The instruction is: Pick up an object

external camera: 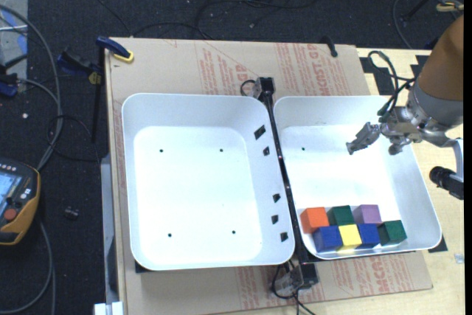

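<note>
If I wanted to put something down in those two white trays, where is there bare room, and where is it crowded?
The left bin shows bare white floor from wall to wall. In the right bin, the floor between the central divider and the gripper is bare, down to the blocks. It is crowded at the right bin's near edge, where the orange block, green, purple, blue and yellow blocks sit packed together.

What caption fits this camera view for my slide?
Arm's open hand hovers over the right bin, above seven colored blocks clustered at its near edge.

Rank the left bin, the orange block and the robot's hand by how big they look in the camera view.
1. left bin, by far the largest.
2. hand, clearly smaller.
3. orange block, smallest, though the hand sits higher, nearer the camera, so that gap is uncertain.
</note>
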You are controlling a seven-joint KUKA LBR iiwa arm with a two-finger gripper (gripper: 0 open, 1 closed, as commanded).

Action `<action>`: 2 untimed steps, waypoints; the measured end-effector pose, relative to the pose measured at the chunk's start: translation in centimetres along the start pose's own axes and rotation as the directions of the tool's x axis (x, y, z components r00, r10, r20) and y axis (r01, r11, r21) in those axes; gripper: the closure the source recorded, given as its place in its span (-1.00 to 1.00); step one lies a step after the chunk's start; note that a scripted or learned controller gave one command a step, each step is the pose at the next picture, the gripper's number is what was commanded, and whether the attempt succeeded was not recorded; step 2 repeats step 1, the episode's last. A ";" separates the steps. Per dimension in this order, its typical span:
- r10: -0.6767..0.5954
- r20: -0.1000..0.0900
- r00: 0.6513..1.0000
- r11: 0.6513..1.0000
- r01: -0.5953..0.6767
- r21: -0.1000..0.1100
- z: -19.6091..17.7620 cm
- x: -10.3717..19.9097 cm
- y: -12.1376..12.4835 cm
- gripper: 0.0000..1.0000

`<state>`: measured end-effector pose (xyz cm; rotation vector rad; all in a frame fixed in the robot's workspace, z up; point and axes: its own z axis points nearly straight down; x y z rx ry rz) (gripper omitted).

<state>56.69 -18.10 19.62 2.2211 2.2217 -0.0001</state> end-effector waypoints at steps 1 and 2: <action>0.000 -0.001 1.000 1.000 0.000 0.005 6.3 -0.5 1.2 -1.00; 0.000 -0.001 1.000 1.000 0.000 0.005 6.3 -0.5 1.2 -1.00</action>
